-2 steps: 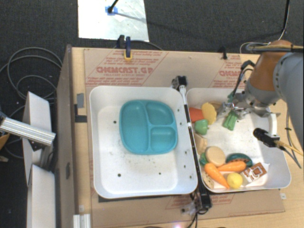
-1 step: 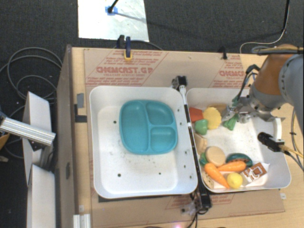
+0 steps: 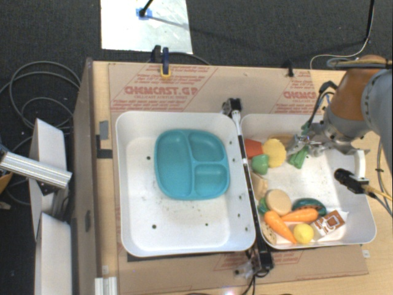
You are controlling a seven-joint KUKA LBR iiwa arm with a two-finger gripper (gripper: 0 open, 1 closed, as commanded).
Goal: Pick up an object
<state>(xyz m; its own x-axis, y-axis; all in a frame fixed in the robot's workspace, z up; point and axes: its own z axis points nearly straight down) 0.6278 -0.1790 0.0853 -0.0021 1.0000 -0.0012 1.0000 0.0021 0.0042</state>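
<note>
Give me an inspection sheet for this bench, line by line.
Surface: cardboard sheet under two white bins.
Left bin: holds a teal divided plate.
Right bin: toy food, including two carrots, a yellow lemon, a green pepper and a round biscuit.
Clutter: white paper sheet on the floor beyond the bench.
Gripper: low over the right bin's far edge, a green piece just below it.
Cables: loops on the floor at left.
Surroundings: dark carpet.
</note>
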